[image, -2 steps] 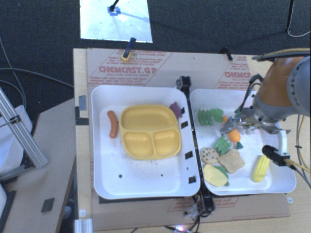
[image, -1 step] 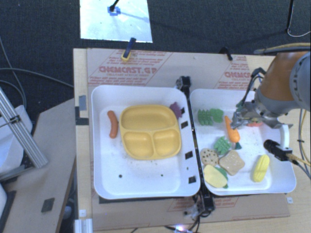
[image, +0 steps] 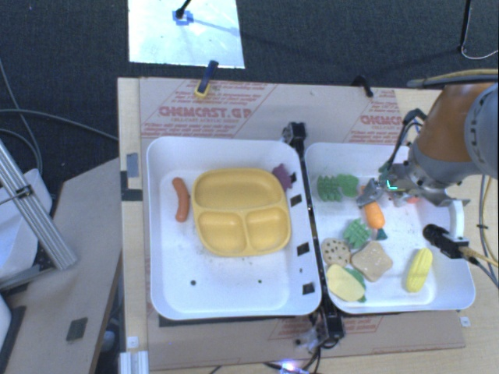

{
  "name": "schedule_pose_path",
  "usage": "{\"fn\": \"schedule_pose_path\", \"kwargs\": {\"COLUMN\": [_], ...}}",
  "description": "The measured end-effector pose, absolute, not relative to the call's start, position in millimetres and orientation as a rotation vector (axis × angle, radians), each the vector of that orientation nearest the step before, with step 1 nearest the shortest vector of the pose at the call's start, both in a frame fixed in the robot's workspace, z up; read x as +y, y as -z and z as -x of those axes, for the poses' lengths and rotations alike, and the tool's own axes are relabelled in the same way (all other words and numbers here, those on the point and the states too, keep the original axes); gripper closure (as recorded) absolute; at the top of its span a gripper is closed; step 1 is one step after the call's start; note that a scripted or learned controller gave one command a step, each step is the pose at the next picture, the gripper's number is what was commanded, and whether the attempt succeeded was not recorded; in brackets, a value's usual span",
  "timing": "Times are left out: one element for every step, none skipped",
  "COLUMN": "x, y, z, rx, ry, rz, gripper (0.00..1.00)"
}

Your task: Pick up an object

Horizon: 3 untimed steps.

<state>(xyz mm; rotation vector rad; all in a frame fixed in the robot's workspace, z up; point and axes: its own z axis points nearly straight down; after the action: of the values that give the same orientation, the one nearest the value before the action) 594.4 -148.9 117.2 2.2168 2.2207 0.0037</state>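
My gripper (image: pixel 371 199) hangs over the upper middle of the right bin (image: pixel 460 291), with the arm coming in from the right. An orange carrot (image: pixel 376 216) lies right under its tip, touching or very close to it; I cannot make out whether it is gripped. Around the carrot lie a dark green leafy piece (image: pixel 337 186), a smaller green piece (image: pixel 357 232), a spotted cookie (image: pixel 335 251), a slice of toast (image: pixel 372 261), a yellow corn cob (image: pixel 419 269) and a yellow-green piece (image: pixel 345 283).
The left bin (image: pixel 160 287) holds a yellow divided plate (image: pixel 240 211), an orange-brown sausage (image: pixel 182 199) to its left and a purple piece (image: pixel 282 176) at its upper right. A black fitting (image: pixel 443 241) on the arm sits over the right bin's right side.
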Motion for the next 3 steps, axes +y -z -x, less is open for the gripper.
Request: {"fn": "schedule_pose_path", "kwargs": {"x": [-149.0, -148.9, -148.9], "y": [-128.4, -127.9, -139.0], "z": [-595.5, -595.3, -596.4], "rx": [2.219, 2.22, 2.218], "ry": [-0.007, -0.007, -0.01], "rz": [-2.214, -2.215, -2.212], "gripper": [1.0, 0.0, 1.0]}}
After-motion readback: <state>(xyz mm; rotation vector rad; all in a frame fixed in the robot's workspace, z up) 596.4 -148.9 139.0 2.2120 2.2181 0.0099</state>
